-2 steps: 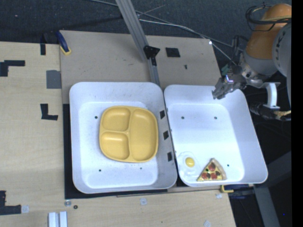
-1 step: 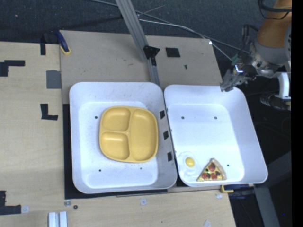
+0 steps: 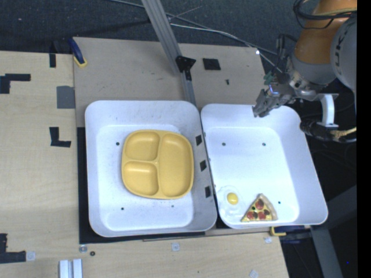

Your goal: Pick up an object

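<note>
Scene: two white bins sit side by side on a wooden bench, seen from above at a slant.
Left bin (image 3: 95, 155): holds a yellow plate (image 3: 157, 164) with three sections, lying flat near the middle.
Right bin (image 3: 307, 161): holds a fried egg (image 3: 231, 199) and a pizza slice (image 3: 260, 209), both toys, close together near the front edge; the egg is left of the slice.
Arm: grey with an orange band, entering from the right.
Gripper (image 3: 262, 109): over the far rim of the right bin, well apart from every object; it looks empty, and whether its fingers are apart or together cannot be told at this size.
Step in hand: judged to be the approach, with nothing yet chosen or touched.
Doing it well: the two toys are nearest, so travel toward the front of the right bin, centre over one toy, and descend straight down.
Risk: egg and slice look flat and low, so the fingers likely need to reach the bin floor; the closeness of the two may cause a nudge.
</note>
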Available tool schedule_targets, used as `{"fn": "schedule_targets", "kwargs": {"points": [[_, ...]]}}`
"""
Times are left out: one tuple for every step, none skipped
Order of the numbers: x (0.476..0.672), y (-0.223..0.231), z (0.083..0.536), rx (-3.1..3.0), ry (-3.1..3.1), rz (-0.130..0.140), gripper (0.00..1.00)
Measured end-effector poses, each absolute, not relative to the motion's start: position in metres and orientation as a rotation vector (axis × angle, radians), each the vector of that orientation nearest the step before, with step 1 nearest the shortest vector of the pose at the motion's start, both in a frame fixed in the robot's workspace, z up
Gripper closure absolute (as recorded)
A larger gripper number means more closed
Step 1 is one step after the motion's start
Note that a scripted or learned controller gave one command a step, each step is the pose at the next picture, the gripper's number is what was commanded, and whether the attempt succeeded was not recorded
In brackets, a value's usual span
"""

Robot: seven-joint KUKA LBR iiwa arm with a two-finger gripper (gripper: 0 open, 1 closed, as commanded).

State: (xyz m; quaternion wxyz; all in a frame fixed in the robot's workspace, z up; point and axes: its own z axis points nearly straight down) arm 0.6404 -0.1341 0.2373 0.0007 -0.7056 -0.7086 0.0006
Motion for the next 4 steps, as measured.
{"fn": "schedule_targets", "kwargs": {"points": [[0.615,-0.077,0.240,-2.214,-2.226,0.002,1.00],[0.596,-0.031,0.226,-2.215,-2.224,0.004,1.00],[0.565,0.018,0.225,-2.213,-2.224,0.005,1.00],[0.543,0.076,0.217,-2.210,-2.226,0.004,1.00]]}}
